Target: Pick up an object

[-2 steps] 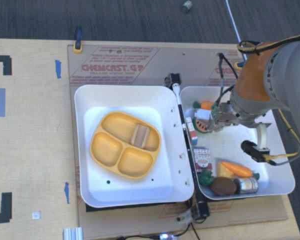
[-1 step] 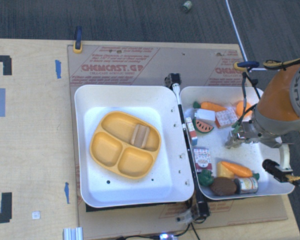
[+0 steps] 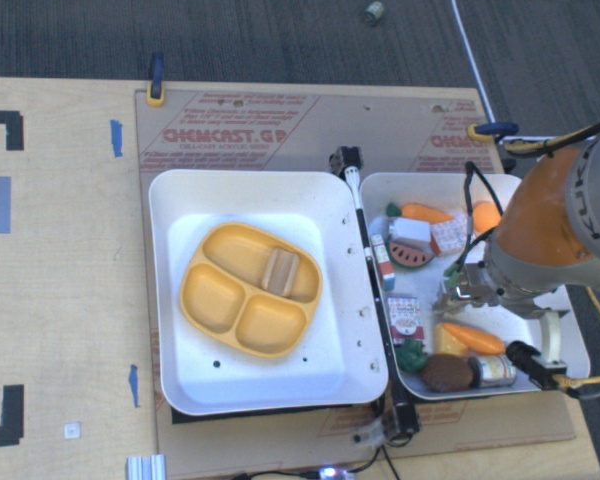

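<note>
Nothing is lifted yet, by my judgement: the gripper (image 3: 458, 296) hangs low in the right bin (image 3: 572, 340), its grip impossible to tell. An orange carrot (image 3: 470, 339) lies just near of it; leftward, the yellow divided plate (image 3: 250, 288) holds a sausage (image 3: 280, 269).

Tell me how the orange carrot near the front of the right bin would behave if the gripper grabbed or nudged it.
The carrot looks like moulded toy food, so probably stiff and light. Its rounded, tapered shape suggests it could roll or pivot if nudged, and squirt out of a pinch near the narrow end. It lies close beside the brown round piece and small bottle, which may shift with it.
</note>
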`<state>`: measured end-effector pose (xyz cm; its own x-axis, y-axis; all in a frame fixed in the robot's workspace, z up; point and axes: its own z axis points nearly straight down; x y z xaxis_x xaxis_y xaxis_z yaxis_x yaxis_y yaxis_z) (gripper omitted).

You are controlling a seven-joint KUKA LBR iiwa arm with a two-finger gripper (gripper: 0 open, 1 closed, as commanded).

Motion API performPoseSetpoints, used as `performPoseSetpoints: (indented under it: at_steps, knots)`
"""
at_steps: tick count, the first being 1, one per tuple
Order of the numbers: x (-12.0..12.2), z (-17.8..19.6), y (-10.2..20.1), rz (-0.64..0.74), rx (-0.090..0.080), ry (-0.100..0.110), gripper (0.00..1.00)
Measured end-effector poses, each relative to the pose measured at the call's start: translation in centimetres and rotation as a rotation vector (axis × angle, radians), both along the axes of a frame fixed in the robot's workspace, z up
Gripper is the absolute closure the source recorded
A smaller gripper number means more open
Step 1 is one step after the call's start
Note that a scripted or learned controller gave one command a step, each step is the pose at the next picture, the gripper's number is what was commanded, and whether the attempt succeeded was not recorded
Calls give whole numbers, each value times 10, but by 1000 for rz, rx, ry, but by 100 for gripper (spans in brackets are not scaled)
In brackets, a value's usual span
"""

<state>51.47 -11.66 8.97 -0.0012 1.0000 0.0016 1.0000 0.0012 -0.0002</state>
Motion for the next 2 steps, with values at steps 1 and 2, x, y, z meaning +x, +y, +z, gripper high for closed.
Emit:
performPoseSetpoints:
  at_steps: [1, 2]
  knots:
    - [-32, -2, 14, -2, -5, -12, 100]
    - [9, 5, 19, 0, -2, -2, 100]
